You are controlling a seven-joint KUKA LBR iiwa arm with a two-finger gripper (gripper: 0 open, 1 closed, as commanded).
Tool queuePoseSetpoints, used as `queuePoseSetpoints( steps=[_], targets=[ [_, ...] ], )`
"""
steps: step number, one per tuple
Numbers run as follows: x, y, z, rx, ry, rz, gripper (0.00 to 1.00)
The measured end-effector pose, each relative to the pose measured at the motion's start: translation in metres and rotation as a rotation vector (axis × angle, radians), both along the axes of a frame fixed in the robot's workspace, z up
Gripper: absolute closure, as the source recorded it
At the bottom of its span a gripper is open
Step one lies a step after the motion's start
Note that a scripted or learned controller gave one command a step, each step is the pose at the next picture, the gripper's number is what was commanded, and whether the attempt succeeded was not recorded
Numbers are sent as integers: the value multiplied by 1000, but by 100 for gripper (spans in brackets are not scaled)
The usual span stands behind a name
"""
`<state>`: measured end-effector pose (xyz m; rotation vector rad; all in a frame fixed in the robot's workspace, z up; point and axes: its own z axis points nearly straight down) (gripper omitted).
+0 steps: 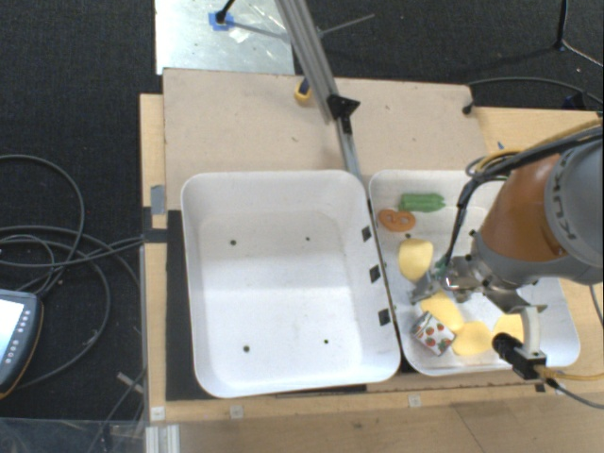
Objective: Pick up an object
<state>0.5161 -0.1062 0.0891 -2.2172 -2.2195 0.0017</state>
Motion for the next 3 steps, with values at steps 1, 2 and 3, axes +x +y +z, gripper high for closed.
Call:
queuePoseSetpoints(
  steps=[1, 2, 3],
  targets=[
    [1, -1, 12, -2, -6, 0, 100],
    [-2, -8, 59, -4, -9, -1, 100],
    [-8, -2, 110, -3, -11, 4, 100]
  ],
)
